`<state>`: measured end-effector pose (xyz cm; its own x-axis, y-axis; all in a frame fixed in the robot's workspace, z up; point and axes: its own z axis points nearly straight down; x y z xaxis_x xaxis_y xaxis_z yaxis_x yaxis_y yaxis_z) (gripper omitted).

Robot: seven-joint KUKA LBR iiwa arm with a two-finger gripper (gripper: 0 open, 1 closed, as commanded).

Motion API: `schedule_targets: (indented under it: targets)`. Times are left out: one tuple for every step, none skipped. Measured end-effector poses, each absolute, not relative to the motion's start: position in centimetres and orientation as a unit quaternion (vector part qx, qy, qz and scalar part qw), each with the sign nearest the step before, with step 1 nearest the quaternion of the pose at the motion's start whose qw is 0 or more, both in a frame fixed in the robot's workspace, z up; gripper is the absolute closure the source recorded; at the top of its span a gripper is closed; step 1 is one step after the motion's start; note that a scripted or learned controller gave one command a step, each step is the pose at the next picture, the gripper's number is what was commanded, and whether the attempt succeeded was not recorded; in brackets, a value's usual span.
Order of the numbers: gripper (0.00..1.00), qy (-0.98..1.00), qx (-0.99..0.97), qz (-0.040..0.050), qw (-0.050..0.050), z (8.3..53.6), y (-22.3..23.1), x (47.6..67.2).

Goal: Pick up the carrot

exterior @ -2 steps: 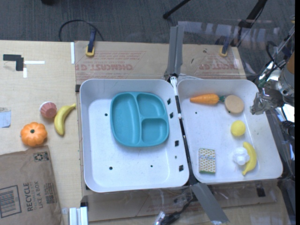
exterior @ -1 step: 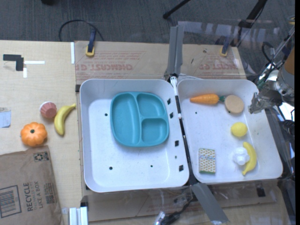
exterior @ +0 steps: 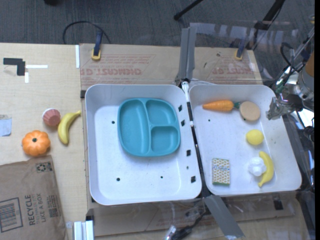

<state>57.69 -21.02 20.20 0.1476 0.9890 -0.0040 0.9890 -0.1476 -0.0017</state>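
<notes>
Currently the carrot [exterior: 218, 105] is lying near the far edge of the right bin [exterior: 232, 141], just beside a round tan biscuit [exterior: 250, 111]. At that bin's right rim the gripper [exterior: 278, 107] is hovering, well apart from the carrot; whether its fingers are open or closed cannot be told. A lemon [exterior: 255, 137] and a banana [exterior: 266, 168] are sitting toward the right side, while a teal divided plate [exterior: 149, 126] is occupying the left bin [exterior: 102, 149].

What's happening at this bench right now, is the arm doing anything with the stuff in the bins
A robot arm's gripper sits at the right rim of the right bin, holding nothing. The carrot it is meant to pick up lies untouched near that bin's far edge, beside a tan round piece. The left bin holds a teal divided plate.
</notes>
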Motion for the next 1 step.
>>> schedule_targets:
  targets:
    - [1.0,0.745,0.667,-0.0006,0.0,18.85,-20.86,59.16]
